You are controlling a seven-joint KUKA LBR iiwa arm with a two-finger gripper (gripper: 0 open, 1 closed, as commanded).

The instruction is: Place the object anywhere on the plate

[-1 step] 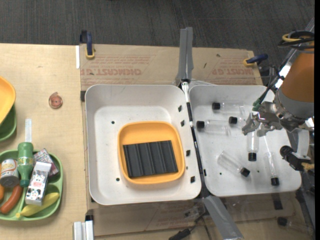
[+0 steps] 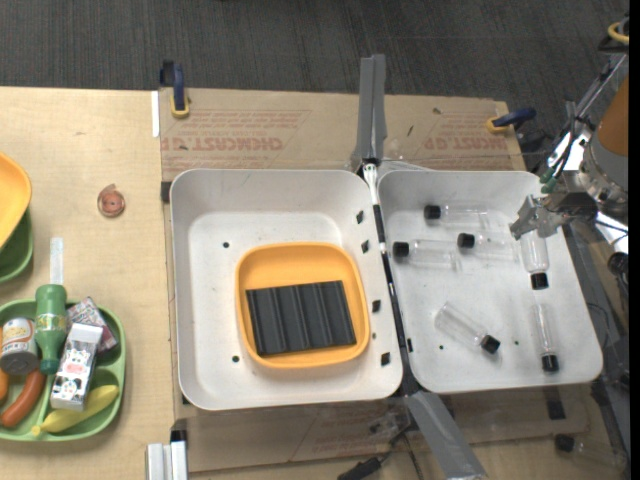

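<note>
An orange plate lies in the middle of the left bin. A dark grey ribbed block rests flat on the plate. Several clear vials with black caps lie scattered in the right bin, among them one at the back, one near the divider and one toward the front. My gripper hangs over the right bin's far right side. Just below it lies another vial, with its black cap pointing toward the front.
A green tray of toy food stands on the wooden bench at the left, with stacked orange and green bowls behind it. A small pink disc lies nearby. Blue clamps hold the cardboard under the bins.
</note>
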